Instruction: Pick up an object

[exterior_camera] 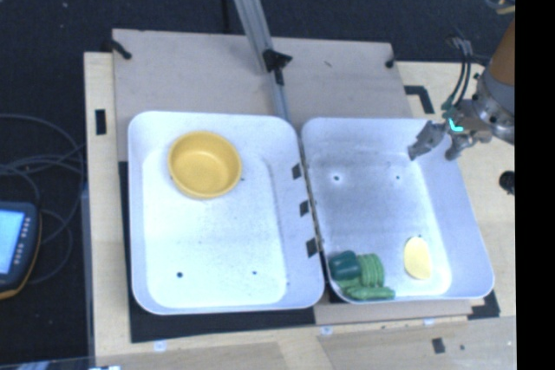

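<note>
One fixed camera looks down on the bench point(364, 87) from above at a slant — set well back, so both white bins fit in frame with dark floor around them. The left bin point(147, 212) sits toward 9 o'clock, the right bin point(451, 212) toward 3 o'clock — the arm point(499, 91) enters at about 2 o'clock.

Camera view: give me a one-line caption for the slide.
Open gripper above the right bin's far right edge; green object and yellow piece lie at its near end; yellow bowl in left bin.
</note>
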Controlling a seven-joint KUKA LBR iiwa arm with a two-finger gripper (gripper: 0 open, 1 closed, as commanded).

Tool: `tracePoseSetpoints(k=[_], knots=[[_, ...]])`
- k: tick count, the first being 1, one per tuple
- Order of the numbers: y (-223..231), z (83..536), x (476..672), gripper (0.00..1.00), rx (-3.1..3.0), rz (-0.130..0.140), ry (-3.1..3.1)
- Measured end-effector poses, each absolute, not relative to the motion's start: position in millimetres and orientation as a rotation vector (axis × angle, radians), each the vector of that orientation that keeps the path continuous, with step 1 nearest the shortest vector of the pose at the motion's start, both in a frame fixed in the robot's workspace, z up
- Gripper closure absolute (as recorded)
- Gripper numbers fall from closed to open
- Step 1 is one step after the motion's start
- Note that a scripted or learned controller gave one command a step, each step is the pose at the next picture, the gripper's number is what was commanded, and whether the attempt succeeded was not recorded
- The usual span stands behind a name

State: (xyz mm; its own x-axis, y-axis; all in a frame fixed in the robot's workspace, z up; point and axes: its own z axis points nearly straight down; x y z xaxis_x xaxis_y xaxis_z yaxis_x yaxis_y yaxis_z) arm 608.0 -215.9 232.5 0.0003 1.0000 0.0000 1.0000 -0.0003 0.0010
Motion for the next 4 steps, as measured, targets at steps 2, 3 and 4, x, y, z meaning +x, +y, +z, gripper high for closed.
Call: tracePoseSetpoints(k=[2, 3, 4], knots=[[-214.4, 169.9, 605.3, 0.0, 2.224, -0.004, 2.223], [-207.4, 124.0, 600.8, 0.0, 2.224, -0.003, 2.223], [-207.7, 99.8, 600.4, 0.0, 2.222, -0.002, 2.221]])
